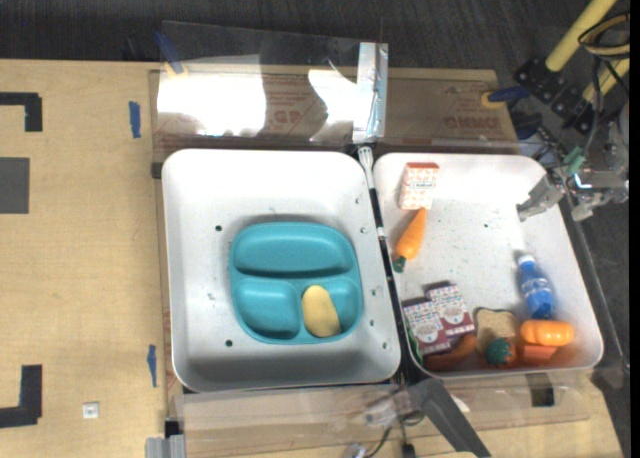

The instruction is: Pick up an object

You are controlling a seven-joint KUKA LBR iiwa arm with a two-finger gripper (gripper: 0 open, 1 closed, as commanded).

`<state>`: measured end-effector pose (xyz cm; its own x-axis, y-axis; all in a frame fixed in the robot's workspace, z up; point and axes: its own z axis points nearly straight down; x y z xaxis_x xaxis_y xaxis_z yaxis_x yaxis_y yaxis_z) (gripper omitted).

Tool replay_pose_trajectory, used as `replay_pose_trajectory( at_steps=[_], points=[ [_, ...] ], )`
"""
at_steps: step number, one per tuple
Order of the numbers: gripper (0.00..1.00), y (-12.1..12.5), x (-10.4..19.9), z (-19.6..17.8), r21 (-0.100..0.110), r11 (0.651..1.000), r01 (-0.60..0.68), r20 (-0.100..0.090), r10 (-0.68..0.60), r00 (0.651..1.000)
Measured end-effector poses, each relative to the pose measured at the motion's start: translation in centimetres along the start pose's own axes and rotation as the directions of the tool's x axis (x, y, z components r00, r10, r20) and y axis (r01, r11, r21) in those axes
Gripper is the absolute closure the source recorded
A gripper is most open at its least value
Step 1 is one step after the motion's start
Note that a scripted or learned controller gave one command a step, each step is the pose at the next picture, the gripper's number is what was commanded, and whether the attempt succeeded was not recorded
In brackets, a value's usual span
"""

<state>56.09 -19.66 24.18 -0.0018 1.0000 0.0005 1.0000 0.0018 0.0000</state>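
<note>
Overhead, two shallow white bins sit side by side on the bench. The left bin point(190, 246) holds a teal divided tray point(295, 281), and in the tray's lower right compartment lies a yellow, potato-like lump point(320, 311); the tray's other compartments are bare.

The right bin point(480, 186) carries the clutter. Near its top left corner stands a small white carton with red print point(419, 185), and just below it a toy carrot point(410, 235) lies at a slant, its green end pointing down toward the wall between the bins. Along the bottom edge, two small cartons with dark red labels point(438, 314) sit side by side, touching a slice of bread point(494, 324). A small orange and green piece point(497, 350) rests just below the bread, and an orange object point(546, 334) lies in the lower right corner. A blue bottle point(536, 287) lies just above that orange object, near the right wall.

The gripper point(545, 196) hangs at the right bin's upper right rim — a pale finger point(532, 202) pokes inward over the bin floor, well apart from every object. Nothing sits between its fingers, though I cannot tell whether they are spread or closed.
</note>
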Motion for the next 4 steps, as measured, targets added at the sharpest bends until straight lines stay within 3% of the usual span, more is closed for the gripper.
replay_pose_trajectory(
  at_steps=[1, 2, 3, 4],
  points=[
    [0.0, 0.8, 0.9, -13.5, -0.011, 0.988, 0.154, 0.006, -0.154, 0.988],
    [0.0, 8.7, 4.9, 5.2, 0.009, 0.985, 0.173, -0.004, -0.173, 0.985],
    [0.0, 10.7, 13.3, 5.7, -0.001, 0.977, 0.213, -0.002, -0.213, 0.977],
    [0.0, 10.2, 9.2, 15.3, -0.007, 0.968, 0.252, 0.003, -0.252, 0.968]
  ],
)
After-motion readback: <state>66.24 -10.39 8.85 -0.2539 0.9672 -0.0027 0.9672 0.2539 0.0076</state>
